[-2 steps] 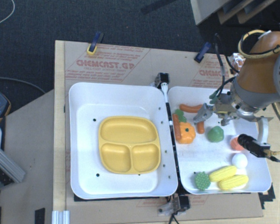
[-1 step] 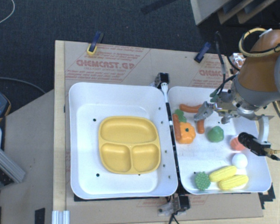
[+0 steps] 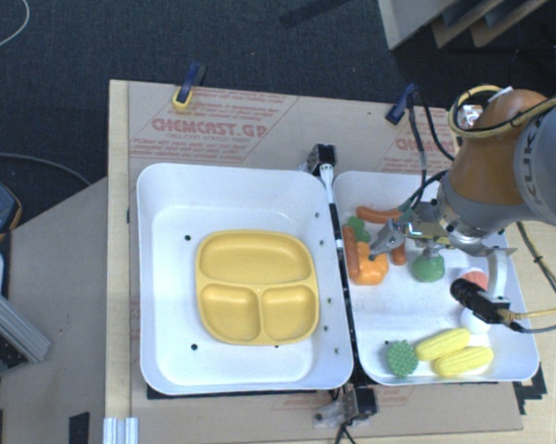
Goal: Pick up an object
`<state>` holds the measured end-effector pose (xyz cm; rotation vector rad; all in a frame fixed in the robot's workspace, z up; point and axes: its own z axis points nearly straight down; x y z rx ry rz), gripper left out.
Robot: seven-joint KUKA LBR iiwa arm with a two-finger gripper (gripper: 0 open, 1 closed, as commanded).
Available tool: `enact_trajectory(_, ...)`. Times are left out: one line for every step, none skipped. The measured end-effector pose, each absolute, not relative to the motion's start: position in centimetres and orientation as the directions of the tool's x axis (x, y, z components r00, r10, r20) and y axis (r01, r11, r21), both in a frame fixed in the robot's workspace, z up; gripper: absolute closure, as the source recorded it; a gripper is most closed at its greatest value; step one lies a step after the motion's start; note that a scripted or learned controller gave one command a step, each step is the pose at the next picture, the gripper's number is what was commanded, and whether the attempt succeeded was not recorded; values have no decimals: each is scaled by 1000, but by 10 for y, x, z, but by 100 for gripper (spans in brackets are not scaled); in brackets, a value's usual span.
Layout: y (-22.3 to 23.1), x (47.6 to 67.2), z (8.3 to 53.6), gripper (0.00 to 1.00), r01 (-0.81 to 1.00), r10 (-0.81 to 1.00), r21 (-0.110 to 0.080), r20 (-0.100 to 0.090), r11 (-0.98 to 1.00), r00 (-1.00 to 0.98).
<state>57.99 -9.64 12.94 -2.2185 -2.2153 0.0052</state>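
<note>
My gripper [image 3: 387, 240] hangs low over the left part of the right bin [image 3: 509, 367], reaching in from the right. Its tip is just above and to the right of an orange carrot [image 3: 360, 259] with a green top, which lies along the bin's left wall. Nothing shows as held. A red-orange pepper [image 3: 380, 214] lies just behind the gripper. A green pear-shaped toy [image 3: 428, 267] stands just to its right, partly under the wrist.
Two yellow corn cobs [image 3: 454, 352] and a green spiky ball [image 3: 401, 358] lie at the right bin's front. A red-pink piece [image 3: 477, 277] sits near its right side. The left bin [image 3: 163, 256] holds a yellow divided plate [image 3: 255, 285].
</note>
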Motion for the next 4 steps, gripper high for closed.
enact_trajectory(-96,586,107,0,1000,1000,19,-1,1,-1)
enact_trajectory(-95,587,116,100,1000,1000,23,1,0,0)
enact_trajectory(-96,587,159,100,1000,1000,6,-2,1,-1)
enact_trajectory(-88,590,207,100,1000,1000,6,-1,2,-2)
